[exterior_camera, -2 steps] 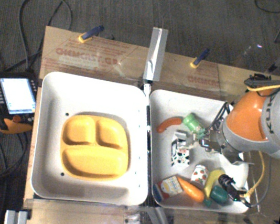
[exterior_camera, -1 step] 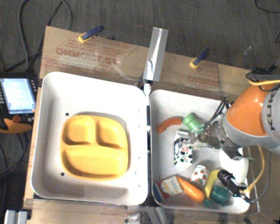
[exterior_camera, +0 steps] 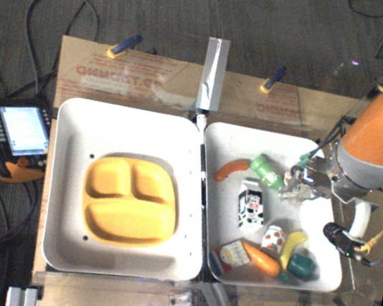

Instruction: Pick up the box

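Two boxes lie in the right bin [exterior_camera: 207, 188]. One is a small black-and-white carton [exterior_camera: 251, 206] near the bin's middle. The other is a flat orange and blue box [exterior_camera: 232, 253] at the front left, touching a carrot [exterior_camera: 261, 259]. My gripper [exterior_camera: 296, 182] hangs over the back of the right bin, just right of a green bottle [exterior_camera: 265, 170] and up and to the right of the black-and-white carton. Nothing shows between its tips.
Also in the right bin are a red sausage [exterior_camera: 232, 168], a spotted cup [exterior_camera: 273, 237], a yellow banana [exterior_camera: 292, 244] and a dark green piece [exterior_camera: 301, 265]. In the left bin [exterior_camera: 66, 164] sits a yellow divided tray [exterior_camera: 130, 200].
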You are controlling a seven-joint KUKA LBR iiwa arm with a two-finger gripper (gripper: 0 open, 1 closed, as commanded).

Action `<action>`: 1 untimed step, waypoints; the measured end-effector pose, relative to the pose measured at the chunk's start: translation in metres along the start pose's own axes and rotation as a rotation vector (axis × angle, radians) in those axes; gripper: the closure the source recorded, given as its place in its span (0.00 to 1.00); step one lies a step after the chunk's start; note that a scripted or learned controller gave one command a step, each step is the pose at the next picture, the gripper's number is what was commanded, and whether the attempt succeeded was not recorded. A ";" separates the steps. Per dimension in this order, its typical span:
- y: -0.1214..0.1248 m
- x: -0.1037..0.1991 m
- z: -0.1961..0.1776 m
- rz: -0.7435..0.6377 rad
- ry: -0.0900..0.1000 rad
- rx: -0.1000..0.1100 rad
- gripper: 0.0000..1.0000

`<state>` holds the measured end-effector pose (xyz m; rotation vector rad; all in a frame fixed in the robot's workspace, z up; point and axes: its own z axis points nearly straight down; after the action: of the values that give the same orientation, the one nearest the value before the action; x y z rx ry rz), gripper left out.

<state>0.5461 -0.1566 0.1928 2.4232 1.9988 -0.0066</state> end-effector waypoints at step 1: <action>-0.061 0.038 -0.004 0.221 0.003 0.004 1.00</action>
<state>0.4930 -0.1078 0.1966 2.6323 1.7222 -0.0073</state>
